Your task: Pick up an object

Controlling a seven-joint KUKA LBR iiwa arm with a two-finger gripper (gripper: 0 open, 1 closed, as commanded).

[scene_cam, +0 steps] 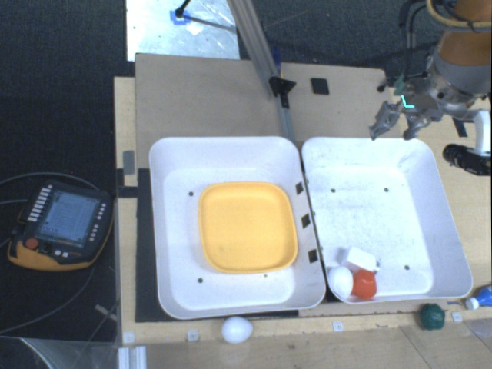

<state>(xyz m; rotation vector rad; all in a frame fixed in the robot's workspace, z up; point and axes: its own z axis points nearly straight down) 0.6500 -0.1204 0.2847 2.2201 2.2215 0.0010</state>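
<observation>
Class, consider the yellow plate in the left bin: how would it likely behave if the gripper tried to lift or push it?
The yellow plate lies flat and wide, so it will probably slide, not roll or tip. It looks rigid and likely light. Its low rim offers the open gripper little to pinch, so a grasp may slip.

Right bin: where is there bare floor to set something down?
Most of the right bin is bare, from the far wall down past the middle. Its near left corner is crowded: white ball, red ball, white block. The gripper hangs open over the far rim.
</observation>
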